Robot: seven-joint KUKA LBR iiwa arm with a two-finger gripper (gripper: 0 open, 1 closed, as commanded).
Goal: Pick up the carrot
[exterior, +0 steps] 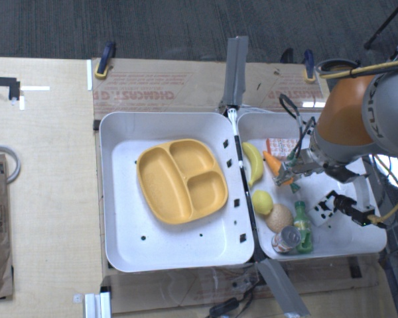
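**Right at the carrot, grip unclear**

Down in the right bin [358, 244], the gripper [286, 176] sits low over the clutter, with the grey arm [385, 111] and its orange band [345, 111] reaching in from the right. The carrot [272, 163] lies just to the left of the gripper tip and a little farther back, its orange body slanting toward the fingertips; it looks to be touching or all but touching them, though whether it sits between them cannot be told (the wrist hides the fingers, so their state is unclear as well).

Left of the gripper, beyond the carrot, a banana [253, 163] curves along the bin's dividing wall. Nearer the camera than the gripper rest a lemon [263, 202], a tan round object [278, 218], a green bottle [302, 227] and a small can [287, 239], grouped close together. A red-and-white printed packet [278, 147] lies behind the carrot, just past the gripper.

Well to the left of the gripper, the left bin [119, 197] carries a yellow divided plate [182, 179] with three compartments.
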